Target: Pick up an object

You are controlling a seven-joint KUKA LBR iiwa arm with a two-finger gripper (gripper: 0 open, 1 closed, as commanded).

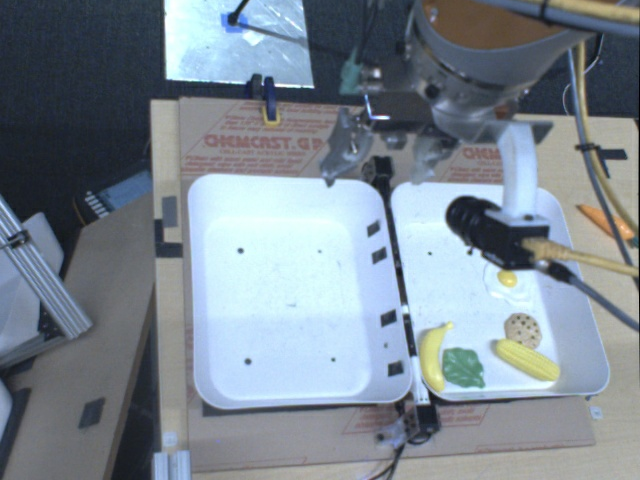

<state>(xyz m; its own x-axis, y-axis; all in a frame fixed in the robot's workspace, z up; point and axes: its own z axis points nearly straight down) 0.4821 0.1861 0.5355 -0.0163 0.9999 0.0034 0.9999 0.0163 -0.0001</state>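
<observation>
**Approach step, nothing picked yet**

Right bin (590, 363), 6 o'clock edge: banana (433, 356), green leaf (463, 367), corn cob (527, 360); cookie (521, 328) just behind. Hand (383, 160) hangs open and bare at 12 o'clock, over the seam between bins. Next move, I judge: swing toward 5 o'clock, descend on one item.

Two white bins (285, 298) side by side on bench (165, 158).

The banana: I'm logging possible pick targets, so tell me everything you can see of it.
The banana is a yellow, smooth, plastic-looking toy, curved, lying flat in the right bin near its front left corner, against the divider wall. Its upper tip bends right. Its right side touches or overlaps the green leafy piece.
</observation>
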